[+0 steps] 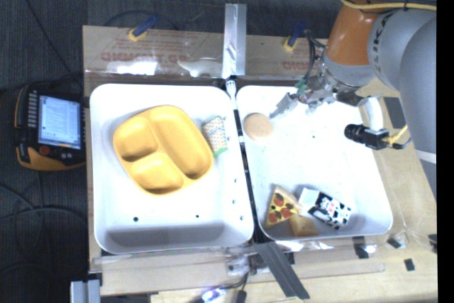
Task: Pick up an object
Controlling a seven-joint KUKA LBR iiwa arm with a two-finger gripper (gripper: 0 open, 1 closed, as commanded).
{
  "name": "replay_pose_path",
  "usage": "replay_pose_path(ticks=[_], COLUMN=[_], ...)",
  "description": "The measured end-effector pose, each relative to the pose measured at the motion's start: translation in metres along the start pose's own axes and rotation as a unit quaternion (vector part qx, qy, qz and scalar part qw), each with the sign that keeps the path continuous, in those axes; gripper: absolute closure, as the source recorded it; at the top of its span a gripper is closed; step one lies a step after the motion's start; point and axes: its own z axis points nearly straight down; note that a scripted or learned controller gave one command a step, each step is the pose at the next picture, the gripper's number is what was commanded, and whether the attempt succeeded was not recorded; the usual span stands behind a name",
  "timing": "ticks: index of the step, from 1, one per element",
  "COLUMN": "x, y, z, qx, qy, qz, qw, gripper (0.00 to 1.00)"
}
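1. Tool (282,107): over the right bin (369,174) at its far end, just beside the tan round cookie (258,125); finger state cannot be told, nothing seen gripped.
2. Near end of the right bin: pizza slice (282,207), touching a black-and-white box (328,208).
3. Left bin (113,223): yellow divided tray (163,148); small wrapped item (216,133) at its right edge.
4. Handheld screen (55,125) lies left of the bench (106,46).

Glossy yellow plastic tray (162,148) lies in a smooth, matt white plastic bin (106,209).
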Motion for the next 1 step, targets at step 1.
replay_pose_path(ticks=[1], x=[0.0013], y=[0.001], z=[-0.0056], qx=[0.002], qy=[0.002], qz=[-0.001], qw=[1.0], gripper=[1.0])
